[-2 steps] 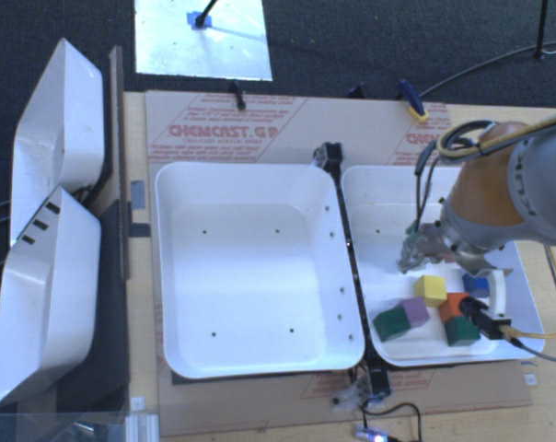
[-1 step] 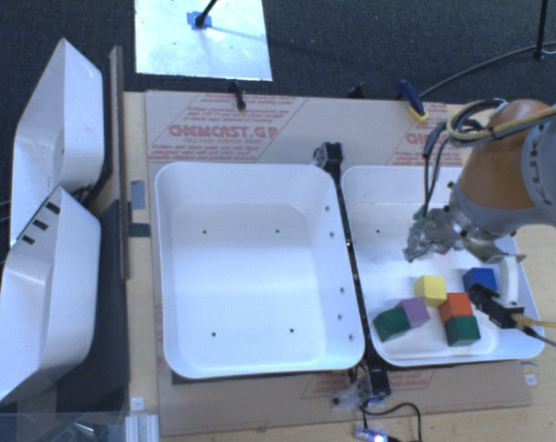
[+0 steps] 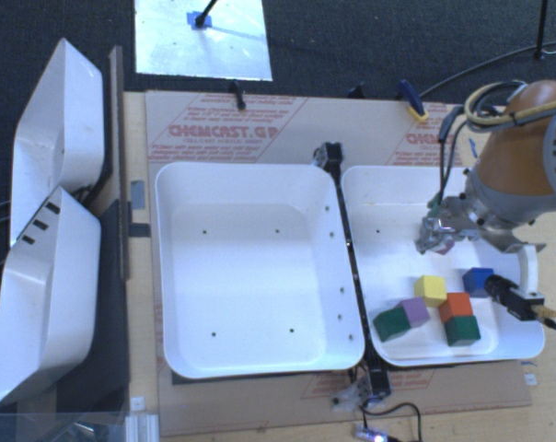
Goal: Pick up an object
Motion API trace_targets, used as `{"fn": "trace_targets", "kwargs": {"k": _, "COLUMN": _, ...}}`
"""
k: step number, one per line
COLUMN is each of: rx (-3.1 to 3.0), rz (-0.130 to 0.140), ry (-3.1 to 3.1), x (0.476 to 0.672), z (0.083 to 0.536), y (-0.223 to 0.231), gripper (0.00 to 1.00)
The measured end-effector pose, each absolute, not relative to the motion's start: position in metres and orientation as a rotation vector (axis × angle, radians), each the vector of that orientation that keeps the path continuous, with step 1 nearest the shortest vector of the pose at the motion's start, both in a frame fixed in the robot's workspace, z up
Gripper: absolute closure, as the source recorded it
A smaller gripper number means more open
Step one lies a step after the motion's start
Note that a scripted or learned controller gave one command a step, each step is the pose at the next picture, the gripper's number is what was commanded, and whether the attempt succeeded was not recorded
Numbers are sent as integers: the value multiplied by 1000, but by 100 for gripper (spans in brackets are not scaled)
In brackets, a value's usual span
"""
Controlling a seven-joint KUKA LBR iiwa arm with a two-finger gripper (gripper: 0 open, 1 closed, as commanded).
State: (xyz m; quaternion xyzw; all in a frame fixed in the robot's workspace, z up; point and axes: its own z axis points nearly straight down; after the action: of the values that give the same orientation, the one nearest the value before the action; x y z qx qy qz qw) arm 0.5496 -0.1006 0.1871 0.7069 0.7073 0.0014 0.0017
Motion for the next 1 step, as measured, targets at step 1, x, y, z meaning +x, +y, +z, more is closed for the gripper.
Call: {"fn": "trace_targets", "kwargs": {"k": 1, "rx": 2219, "rz": 4, "ry": 2219, "x": 544, "z": 234, "y": -107, "gripper": 100}}
